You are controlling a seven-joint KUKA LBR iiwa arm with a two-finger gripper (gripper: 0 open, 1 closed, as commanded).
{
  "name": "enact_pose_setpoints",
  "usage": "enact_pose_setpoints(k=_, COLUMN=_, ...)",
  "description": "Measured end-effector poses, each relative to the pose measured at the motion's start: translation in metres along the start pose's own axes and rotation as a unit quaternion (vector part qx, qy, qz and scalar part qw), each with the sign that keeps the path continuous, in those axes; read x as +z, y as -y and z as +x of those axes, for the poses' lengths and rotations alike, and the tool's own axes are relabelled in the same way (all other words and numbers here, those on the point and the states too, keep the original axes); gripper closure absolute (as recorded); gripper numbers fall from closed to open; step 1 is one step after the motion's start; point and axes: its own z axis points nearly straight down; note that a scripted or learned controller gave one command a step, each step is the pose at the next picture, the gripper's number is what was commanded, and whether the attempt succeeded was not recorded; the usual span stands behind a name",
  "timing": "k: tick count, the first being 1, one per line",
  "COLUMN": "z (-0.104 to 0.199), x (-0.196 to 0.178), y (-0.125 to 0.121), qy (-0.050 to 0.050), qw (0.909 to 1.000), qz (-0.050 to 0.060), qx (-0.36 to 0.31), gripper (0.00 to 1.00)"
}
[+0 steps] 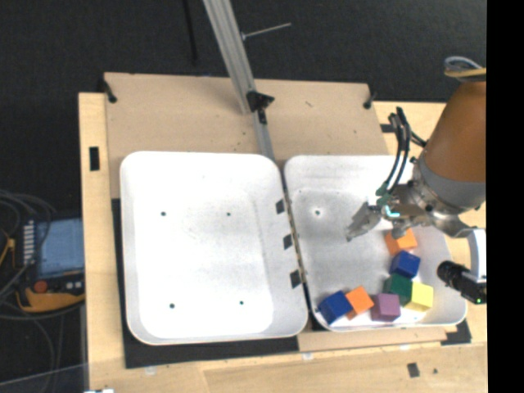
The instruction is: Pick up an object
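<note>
Several coloured blocks lie in the right bin (327, 178), along its near and right sides: an orange block (401, 240), a blue block (404, 264), a green block (399, 286), a yellow block (422, 295), a purple block (386, 306), a second orange block (359, 300) and a second blue block (334, 306). My gripper (360, 222) hangs over the bin's middle, just left of the first orange block. Its fingers are spread, pointing down and left, with nothing between them.
The left bin (205, 244) sits beside the right one, with a row of clips along the shared edge. A slanted metal rail (237, 56) rises from behind the bins. A blue box and cables (49, 252) lie off the bench's left side.
</note>
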Motion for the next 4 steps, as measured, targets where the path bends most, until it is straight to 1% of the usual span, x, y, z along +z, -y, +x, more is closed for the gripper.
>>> enact_pose_setpoints(k=1, z=0.000, x=-0.002, y=-0.001, qy=0.000, qw=1.0000, qz=-0.003, qx=0.002, gripper=0.00)
enact_pose_setpoints(k=2, z=0.004, x=0.042, y=0.001, qy=0.002, qw=1.0000, qz=0.000, qx=0.003, gripper=0.00)
enact_pose_setpoints(k=4, z=0.002, x=0.164, y=0.014, qy=0.001, qw=1.0000, qz=0.002, qx=0.003, gripper=0.00)
